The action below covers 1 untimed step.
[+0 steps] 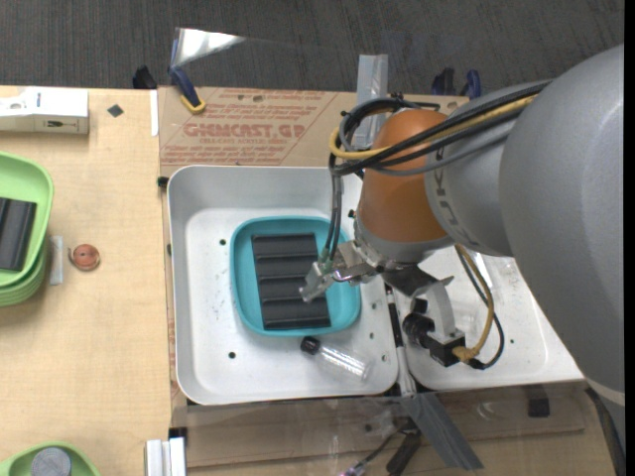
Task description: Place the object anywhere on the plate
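Note:
A teal plate (244, 266) lies in the left white bin (198, 355). A black ridged block (286, 276) rests flat on the plate and covers most of its middle. My gripper (322, 278) hangs over the plate's right rim, at the right edge of the black block, and the orange wrist band (402, 181) sits above it. A clear tube with a black cap (334, 357) lies on the bin floor just below the plate, apart from the gripper.
The right bin (516, 355) lies largely under my arm, with black and yellow cables (466, 350) hanging over it. A cardboard sheet (248, 127) lies behind the bins. On the wooden bench to the left stand a green tray (25, 231) and a small orange disc (85, 256).

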Available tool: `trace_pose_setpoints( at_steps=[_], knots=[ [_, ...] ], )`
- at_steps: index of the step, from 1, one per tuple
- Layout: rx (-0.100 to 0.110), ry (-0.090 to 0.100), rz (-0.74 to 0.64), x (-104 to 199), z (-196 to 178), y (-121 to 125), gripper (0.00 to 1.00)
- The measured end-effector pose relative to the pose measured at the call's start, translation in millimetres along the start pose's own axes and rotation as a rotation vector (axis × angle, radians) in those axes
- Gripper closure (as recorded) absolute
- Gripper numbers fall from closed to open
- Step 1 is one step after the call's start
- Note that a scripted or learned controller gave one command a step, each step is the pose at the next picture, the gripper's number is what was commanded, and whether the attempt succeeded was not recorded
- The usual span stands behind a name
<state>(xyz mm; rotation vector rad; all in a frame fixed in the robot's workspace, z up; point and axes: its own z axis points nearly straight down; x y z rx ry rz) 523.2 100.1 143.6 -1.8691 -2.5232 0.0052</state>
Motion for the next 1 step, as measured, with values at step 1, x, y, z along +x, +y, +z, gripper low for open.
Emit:
trace_pose_setpoints(
  at_steps=[1],
  knots=[
    [0.0,0.0,0.0,0.0,0.0,0.0,0.0]
  ],
)
